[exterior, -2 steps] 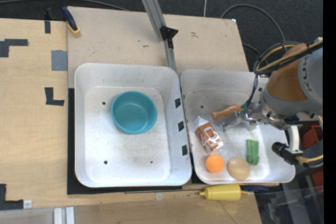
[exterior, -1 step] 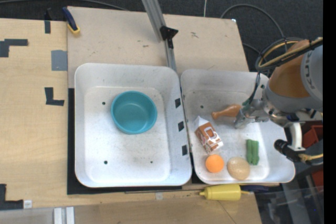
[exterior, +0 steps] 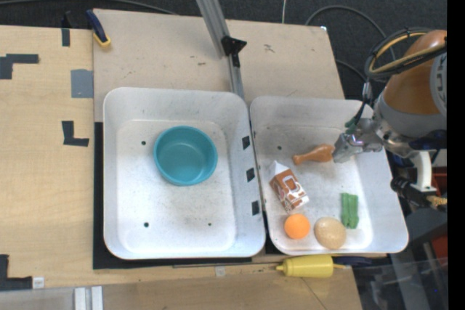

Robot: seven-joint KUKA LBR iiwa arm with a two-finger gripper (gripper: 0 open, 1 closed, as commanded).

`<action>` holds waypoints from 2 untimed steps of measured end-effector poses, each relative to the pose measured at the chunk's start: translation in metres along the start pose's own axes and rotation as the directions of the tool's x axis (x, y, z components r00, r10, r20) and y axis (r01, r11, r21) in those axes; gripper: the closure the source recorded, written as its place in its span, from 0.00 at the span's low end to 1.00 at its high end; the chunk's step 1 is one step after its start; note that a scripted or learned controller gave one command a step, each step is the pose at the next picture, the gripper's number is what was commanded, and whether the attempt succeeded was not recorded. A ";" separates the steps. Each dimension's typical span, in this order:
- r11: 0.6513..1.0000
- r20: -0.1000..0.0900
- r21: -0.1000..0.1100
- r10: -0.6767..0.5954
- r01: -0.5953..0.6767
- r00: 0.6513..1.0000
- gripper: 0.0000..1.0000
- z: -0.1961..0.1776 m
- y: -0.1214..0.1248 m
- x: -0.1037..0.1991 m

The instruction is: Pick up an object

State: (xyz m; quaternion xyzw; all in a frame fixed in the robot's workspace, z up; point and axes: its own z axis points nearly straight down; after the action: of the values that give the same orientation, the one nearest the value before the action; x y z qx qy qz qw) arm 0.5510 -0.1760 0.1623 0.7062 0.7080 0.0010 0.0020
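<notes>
Reaching in from the right, the gripper (exterior: 346, 149) sits low in the right bin (exterior: 305, 112), at the fat end of a brown drumstick-shaped toy (exterior: 314, 155); can't tell how the fingers stand or whether the toy is gripped. Same bin, below it: orange-and-white carton (exterior: 289, 189), orange ball (exterior: 296, 226), beige egg-like ball (exterior: 330, 232) just beside it, green piece (exterior: 350, 210) near the right wall. Left bin (exterior: 123, 112) holds a teal bowl (exterior: 185, 155), upright. Yellow bottle (exterior: 309, 266) lies on the tabletop (exterior: 160, 47) at the right bin's front edge.
</notes>
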 end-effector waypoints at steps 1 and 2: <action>1.000 0.000 0.000 0.001 -0.001 1.000 1.00 -0.057 -0.008 0.000; 1.000 -0.001 0.004 0.001 -0.001 1.000 1.00 -0.070 -0.008 0.001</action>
State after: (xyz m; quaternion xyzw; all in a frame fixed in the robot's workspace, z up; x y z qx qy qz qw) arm 0.5428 -0.1752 0.2327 0.7066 0.7076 0.0001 0.0002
